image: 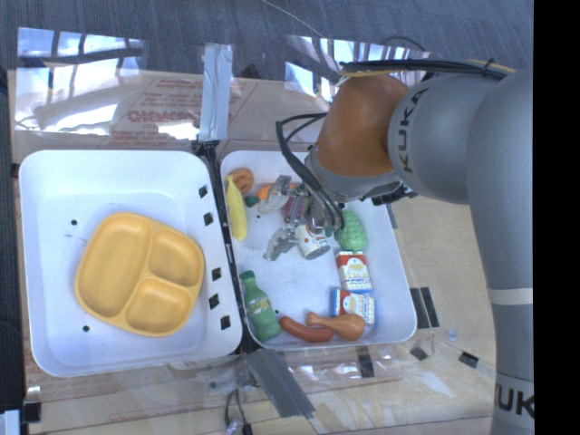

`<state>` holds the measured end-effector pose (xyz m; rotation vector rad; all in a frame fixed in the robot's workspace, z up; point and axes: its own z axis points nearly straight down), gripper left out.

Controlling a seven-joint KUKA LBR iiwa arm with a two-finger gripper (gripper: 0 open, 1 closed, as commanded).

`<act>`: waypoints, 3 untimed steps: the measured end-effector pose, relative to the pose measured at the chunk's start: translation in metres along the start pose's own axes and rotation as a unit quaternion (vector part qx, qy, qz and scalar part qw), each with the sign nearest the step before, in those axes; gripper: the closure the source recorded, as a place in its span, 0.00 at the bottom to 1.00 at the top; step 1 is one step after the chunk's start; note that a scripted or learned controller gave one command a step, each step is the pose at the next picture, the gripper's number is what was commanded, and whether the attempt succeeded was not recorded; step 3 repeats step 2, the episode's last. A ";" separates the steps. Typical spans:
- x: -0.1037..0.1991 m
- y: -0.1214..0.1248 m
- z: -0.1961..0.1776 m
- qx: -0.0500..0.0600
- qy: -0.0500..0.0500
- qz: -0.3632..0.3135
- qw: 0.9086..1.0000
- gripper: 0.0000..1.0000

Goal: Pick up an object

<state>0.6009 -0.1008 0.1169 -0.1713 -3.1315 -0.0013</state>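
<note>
The arm (426, 134) reaches in from the right and hangs over the right bin (399, 279), its gripper (294, 229) low among the clutter in the bin's upper middle. I can't tell from here how the jaws stand; the metal parts blur into a small white cup-like thing (314, 241) right under them, so nothing can be called held. The pickable things lie all around: a banana (236, 211) along the left wall, a green bottle (258, 308) below it, a sausage (306, 331) and a drumstick (340, 324) by the near edge, two small cartons (354, 288) on the right, a green lump (352, 232) just beside the gripper. The left bin (36, 243) holds only a yellow tray (138, 273), likely a drop spot. My guess is it's going for the cup, since that sits closest.
</note>
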 end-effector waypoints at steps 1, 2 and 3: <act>0.013 -0.031 -0.009 0.001 -0.002 -0.007 1.000 0.00; -0.004 0.005 0.025 0.000 -0.002 0.036 0.999 0.00; -0.004 0.005 0.025 0.000 -0.002 0.036 0.999 0.00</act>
